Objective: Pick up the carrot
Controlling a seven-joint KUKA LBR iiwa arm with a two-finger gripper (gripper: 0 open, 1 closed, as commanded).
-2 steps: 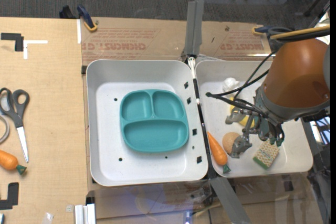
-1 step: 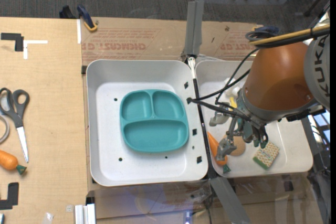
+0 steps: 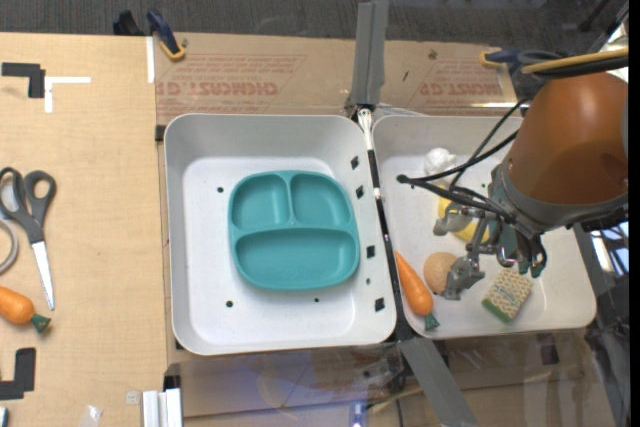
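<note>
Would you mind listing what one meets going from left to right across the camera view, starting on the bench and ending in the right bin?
Carrot on the bench → scissors → teal divided plate in the left bin → carrot in the right bin → brown egg-shaped object → sponge.

My one camera: fixed overhead, slanted down on both bins [image 3: 180, 215], arm [image 3: 575, 150] entering from right.

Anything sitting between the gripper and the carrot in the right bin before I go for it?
Yes. A tan egg-shaped object lies between the gripper and the carrot, which rests against the right bin's left wall. The gripper hovers just right of that object.
</note>
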